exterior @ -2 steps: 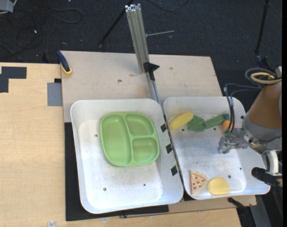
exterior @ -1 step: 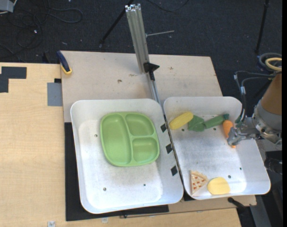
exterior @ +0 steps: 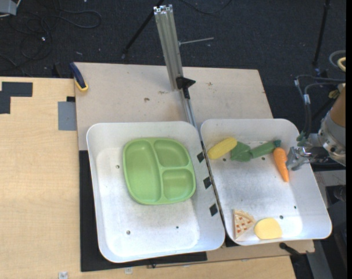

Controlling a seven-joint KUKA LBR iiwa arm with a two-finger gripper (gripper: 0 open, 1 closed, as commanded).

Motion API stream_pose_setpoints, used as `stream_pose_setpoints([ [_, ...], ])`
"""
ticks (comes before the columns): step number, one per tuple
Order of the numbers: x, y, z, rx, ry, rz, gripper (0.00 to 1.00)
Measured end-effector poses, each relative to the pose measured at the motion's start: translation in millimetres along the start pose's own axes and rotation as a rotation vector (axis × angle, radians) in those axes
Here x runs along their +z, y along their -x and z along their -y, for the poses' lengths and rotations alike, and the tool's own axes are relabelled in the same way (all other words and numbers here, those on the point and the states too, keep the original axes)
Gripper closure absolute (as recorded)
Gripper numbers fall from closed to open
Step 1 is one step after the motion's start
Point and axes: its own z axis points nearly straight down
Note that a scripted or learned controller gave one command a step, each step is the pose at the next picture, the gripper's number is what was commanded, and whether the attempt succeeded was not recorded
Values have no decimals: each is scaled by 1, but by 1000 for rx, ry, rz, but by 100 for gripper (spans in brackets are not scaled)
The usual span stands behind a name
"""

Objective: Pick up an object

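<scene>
We see two shallow white bins side by side on the bench [exterior: 222,92]. The left bin [exterior: 106,225] carries a green divided plate [exterior: 159,171], lying flat toward its upper half. The right bin [exterior: 306,214] holds the loose things: a yellow corn cob [exterior: 222,147] near its upper left corner, a green leafy vegetable [exterior: 254,151] just beside the corn and stretching rightward, an orange carrot [exterior: 281,164] lying roughly lengthwise near the right wall, and along the lower edge a pizza slice [exterior: 242,223] next to a yellow rounded piece [exterior: 268,229].

The arm reaches in from the right, and its pincer [exterior: 297,156] sits at the right bin's upper right rim, just beside the carrot's upper end (whether it touches the carrot we cannot tell). The carrot lies immediately to the pincer's left, its tip pointing down and away toward the bin's middle. The green vegetable's right end is also near, a little further left. The corn is further off, and the pizza slice and yellow piece are well apart from the pincer, down at the near side of the bin.

We cannot tell how wide the pincer stands; nothing is visibly held in it.
</scene>
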Motion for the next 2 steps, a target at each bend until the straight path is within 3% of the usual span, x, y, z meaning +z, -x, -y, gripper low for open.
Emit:
stream_pose_setpoints([
  [1, -54, -10, -4, -2, 1, 0, 100],
  [2, -57, -65, -11, -4, -5, -4, 100],
])
